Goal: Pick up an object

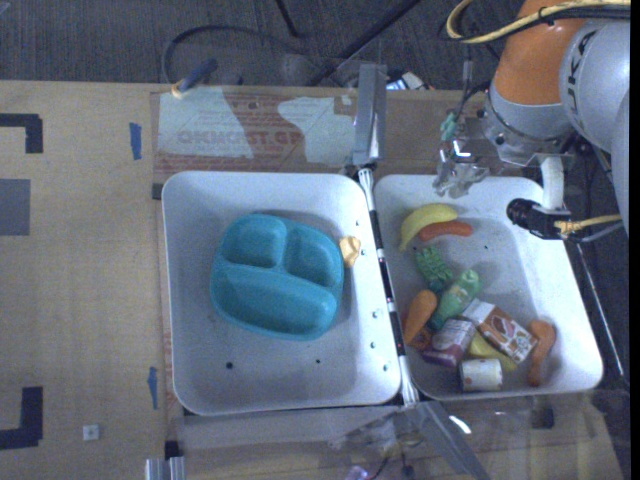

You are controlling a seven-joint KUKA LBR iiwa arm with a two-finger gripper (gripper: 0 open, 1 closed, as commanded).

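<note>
Toward the upper right of the frame, the gripper [459, 176] hangs over the top edge of the right bin [580, 308], just above the yellow banana [425, 218] and the red-orange sausage-shaped toy [446, 231] lying against it. Its fingers are small and blurred here — whether they are spread or closed cannot be told, and nothing is visibly held between them.

Lower in the same bin sits a loose cluster: a dark green ridged piece [432, 266], a green bottle [457, 296], an orange carrot [419, 315], a small printed carton [508, 335], a white can [481, 374] and another orange piece [541, 350] at the lower right. All lie on the bin floor.

Left of centre, the other bin [190, 268] carries a teal divided plate [278, 274] with a small yellow item [349, 250] at its right edge.

By this showing, the pick is at its start: no object is lifted, and the descent, grip and raise all appear left to do — the banana looks the nearest candidate.
</note>
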